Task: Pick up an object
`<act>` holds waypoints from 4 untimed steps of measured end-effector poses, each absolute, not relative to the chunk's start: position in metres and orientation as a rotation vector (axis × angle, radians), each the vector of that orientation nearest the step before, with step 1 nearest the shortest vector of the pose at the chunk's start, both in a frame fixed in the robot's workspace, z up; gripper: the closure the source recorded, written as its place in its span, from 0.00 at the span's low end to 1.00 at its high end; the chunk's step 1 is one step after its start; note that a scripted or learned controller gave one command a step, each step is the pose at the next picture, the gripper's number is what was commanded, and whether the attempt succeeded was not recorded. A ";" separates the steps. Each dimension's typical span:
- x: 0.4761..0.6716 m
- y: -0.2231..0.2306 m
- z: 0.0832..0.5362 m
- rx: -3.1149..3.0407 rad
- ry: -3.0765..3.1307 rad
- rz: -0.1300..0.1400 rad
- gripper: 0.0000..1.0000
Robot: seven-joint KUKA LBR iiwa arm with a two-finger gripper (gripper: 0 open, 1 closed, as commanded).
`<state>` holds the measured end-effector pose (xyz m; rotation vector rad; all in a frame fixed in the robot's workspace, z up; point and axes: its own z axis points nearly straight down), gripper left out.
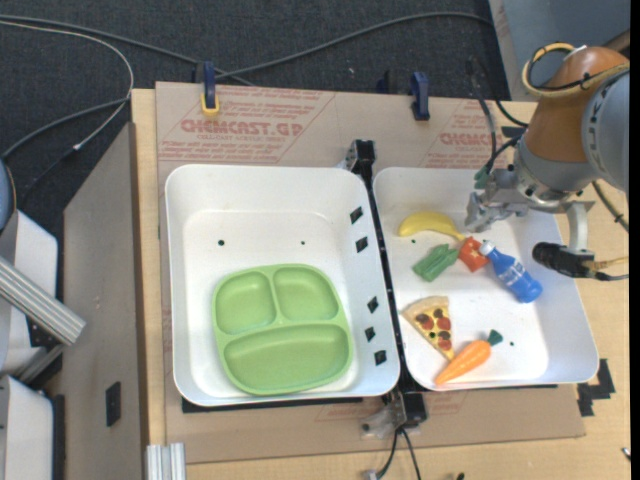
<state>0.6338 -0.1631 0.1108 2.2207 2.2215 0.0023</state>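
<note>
The right bin (560,363) holds several toy items. A yellow banana (428,225) lies near its back left, with a green piece (436,262) just in front of it. Beside that sit a red-orange piece (472,255) and a blue bottle (514,275). Nearer the front lie a pizza slice (432,323) and an orange carrot (465,360). My gripper (482,218) hangs low over the back of this bin, just right of the banana and just behind the red-orange piece. Nothing shows in its grasp.
The left bin (190,268) holds a green divided plate (283,326). A black divider (372,258) runs between the two bins. The grey arm with its orange band (575,98) reaches in from the upper right. Clamps (209,86) hold the cardboard at the back.
</note>
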 end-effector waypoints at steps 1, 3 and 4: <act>0.640 -0.161 0.176 2.214 2.218 0.008 1.00; 0.644 -0.161 0.246 2.217 2.221 0.003 1.00; 0.657 -0.107 0.243 2.213 2.228 0.005 1.00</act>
